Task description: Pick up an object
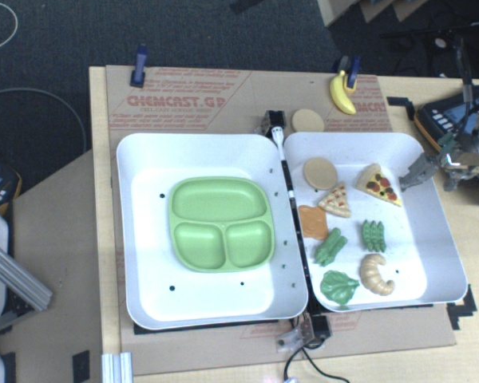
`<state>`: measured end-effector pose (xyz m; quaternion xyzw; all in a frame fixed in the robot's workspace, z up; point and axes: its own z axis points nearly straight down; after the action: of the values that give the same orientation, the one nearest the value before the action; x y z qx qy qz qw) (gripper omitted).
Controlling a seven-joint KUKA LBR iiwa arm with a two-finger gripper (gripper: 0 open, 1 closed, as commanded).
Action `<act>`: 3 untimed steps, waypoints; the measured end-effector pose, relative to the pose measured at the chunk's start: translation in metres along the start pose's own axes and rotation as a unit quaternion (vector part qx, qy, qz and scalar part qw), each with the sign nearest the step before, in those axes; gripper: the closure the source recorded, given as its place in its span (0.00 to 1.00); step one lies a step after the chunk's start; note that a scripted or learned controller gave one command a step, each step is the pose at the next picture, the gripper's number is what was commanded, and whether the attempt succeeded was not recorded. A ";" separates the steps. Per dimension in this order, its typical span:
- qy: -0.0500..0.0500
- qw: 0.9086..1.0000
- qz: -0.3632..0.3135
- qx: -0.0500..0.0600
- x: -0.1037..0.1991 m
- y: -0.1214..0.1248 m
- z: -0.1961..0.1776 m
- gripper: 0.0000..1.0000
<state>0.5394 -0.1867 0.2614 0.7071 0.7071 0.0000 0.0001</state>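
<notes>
While the gripper reaches in from the right, it hangs over the right edge of the right bin, just beside the bigger pizza slice. One grey finger points toward this slice, but whether the fingers are spread or closed I cannot tell, because they are small and partly blurred; nothing shows between them. The right bin holds many toy foods. Near its top lies a round tan cookie, and below it a smaller pizza slice. An orange square cracker lies close to the wall between the two bins. Beside it is a dark green vegetable, and to the right of that a ridged green piece. At the bottom of this bin a leafy green piece lies next to a croissant, the two nearly touching. The left bin bears a light green tray with three compartments, one wide at the top and two smaller below. On the cardboard behind the bins a yellow banana lies near a blue clamp, and a pale round disc lies just behind the rim of the right bin. A second blue clamp stands at the far left corner of the cardboard.
</notes>
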 end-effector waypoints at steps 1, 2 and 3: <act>-0.001 1.000 0.000 -0.001 0.000 0.001 -0.010 1.00; 0.001 1.000 -0.001 0.002 0.044 -0.043 0.021 1.00; 0.001 1.000 -0.001 0.002 0.083 -0.061 0.039 1.00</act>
<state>0.4783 -0.1040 0.2222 0.7064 0.7078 -0.0007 -0.0026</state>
